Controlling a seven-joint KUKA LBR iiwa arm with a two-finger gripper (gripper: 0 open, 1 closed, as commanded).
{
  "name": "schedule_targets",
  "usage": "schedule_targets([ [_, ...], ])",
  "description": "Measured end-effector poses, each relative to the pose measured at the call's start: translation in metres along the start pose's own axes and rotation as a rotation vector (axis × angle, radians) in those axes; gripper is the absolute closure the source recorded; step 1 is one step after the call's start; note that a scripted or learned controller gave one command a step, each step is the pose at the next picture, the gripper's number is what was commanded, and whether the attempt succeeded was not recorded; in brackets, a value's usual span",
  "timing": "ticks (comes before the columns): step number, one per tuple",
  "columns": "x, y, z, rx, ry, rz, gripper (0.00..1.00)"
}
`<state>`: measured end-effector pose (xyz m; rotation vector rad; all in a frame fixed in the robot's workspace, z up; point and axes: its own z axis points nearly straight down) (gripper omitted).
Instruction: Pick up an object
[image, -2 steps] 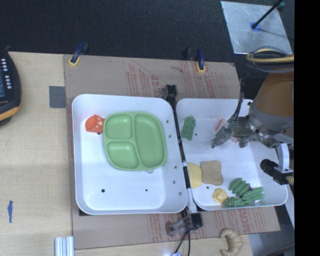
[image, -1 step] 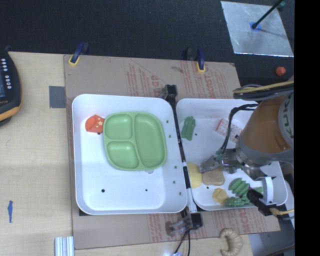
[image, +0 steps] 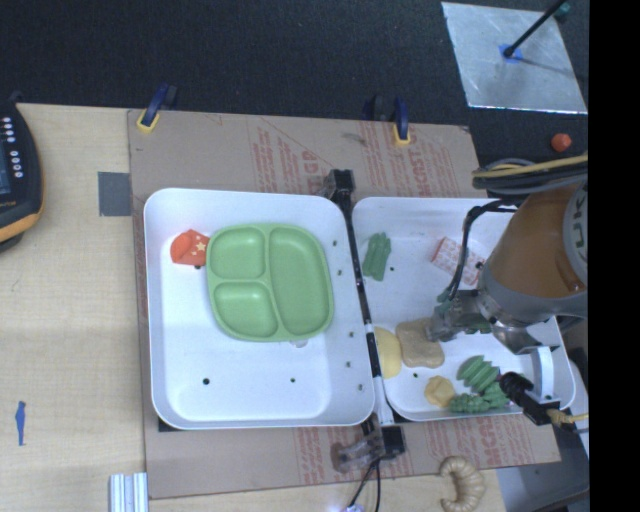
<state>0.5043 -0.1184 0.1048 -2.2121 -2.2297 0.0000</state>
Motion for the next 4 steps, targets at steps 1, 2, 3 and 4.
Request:
schedule_targets([
  [1,0.012,0.028,-0.080,-0.005,-0.001,0.002,1.00],
  [2,0.012,0.026,-0.076,0.003,0.000,0.004,0.00],
  [3,0.019,0.010,0.018,0.008,0.001,0.004,0.00],
  [4,-0.064,-0.027,0.013,0.006,-0.001,0.013,0.00],
])
